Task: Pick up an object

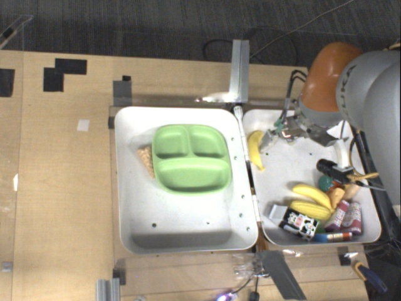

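Wooden bench (62, 187) bearing two white bins side by side. Left bin (182, 231): a green divided tray (190, 157) lies upper centre, partly covering a tan, textured item (146, 160) at its left edge. Right bin (276, 187): one banana (254, 149) lies against the left wall; two more bananas (311, 202) lie lower right, beside a black-and-white box (299, 223), markers and small bottles (346, 217). Gripper (276, 133) hangs over the right bin's upper part, just right of the lone banana; nothing is seen between its fingers, and how far the jaws stand apart cannot be told.
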`<act>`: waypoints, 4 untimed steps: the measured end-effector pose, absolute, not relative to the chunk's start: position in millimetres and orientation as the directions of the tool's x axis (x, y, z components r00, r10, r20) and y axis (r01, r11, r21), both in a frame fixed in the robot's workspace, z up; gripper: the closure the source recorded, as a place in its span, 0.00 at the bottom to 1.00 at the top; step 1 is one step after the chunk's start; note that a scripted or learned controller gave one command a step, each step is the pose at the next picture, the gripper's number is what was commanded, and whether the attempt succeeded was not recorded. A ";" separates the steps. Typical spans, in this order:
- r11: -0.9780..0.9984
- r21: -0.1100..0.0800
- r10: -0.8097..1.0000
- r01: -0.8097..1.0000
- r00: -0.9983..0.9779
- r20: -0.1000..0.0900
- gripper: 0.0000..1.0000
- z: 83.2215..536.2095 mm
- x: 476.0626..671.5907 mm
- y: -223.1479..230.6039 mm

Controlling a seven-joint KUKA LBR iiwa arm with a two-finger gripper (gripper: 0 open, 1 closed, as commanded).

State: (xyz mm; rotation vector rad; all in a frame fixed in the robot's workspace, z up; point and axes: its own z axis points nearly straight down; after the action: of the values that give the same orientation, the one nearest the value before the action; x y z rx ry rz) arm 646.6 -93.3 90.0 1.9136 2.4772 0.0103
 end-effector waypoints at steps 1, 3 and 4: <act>0.253 0.021 0.967 0.967 -0.253 -0.005 1.00 104.1 649.7 -91.3; 0.232 0.015 0.973 0.973 -0.232 -0.005 0.00 90.7 629.0 -90.4; 0.272 0.013 0.962 0.962 -0.272 -0.007 0.00 90.7 633.8 -90.2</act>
State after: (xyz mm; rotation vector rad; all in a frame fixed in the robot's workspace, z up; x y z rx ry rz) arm 633.8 -90.2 90.7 1.8878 2.4944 0.0092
